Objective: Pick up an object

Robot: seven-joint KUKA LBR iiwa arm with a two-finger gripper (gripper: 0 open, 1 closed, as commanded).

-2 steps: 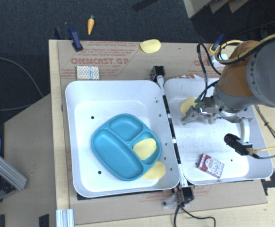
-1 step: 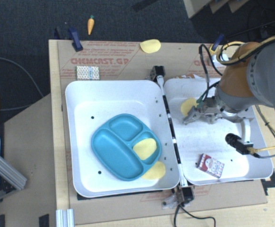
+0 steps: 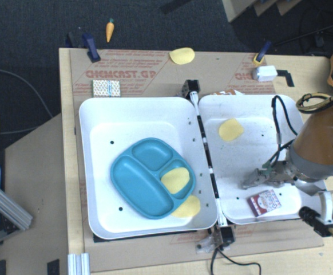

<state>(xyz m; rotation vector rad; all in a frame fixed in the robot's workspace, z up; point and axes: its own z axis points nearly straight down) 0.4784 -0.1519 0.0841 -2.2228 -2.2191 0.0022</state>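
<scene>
At lower right, the hand [image 3: 257, 179], whose grip I cannot tell, hovers near a flat packet [image 3: 264, 203], likely light, thin, best pinched by its edges.

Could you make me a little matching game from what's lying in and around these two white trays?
Things:
1. blue divided plate
2. red and white packet
3. small carrot
4. gripper

Places:
A. on the dark floor beyond the bench
B. in the left bin
C. in the right bin, just above the packet
D. near the right bin's front edge

Pairs: 1-B, 2-D, 3-A, 4-C
</scene>
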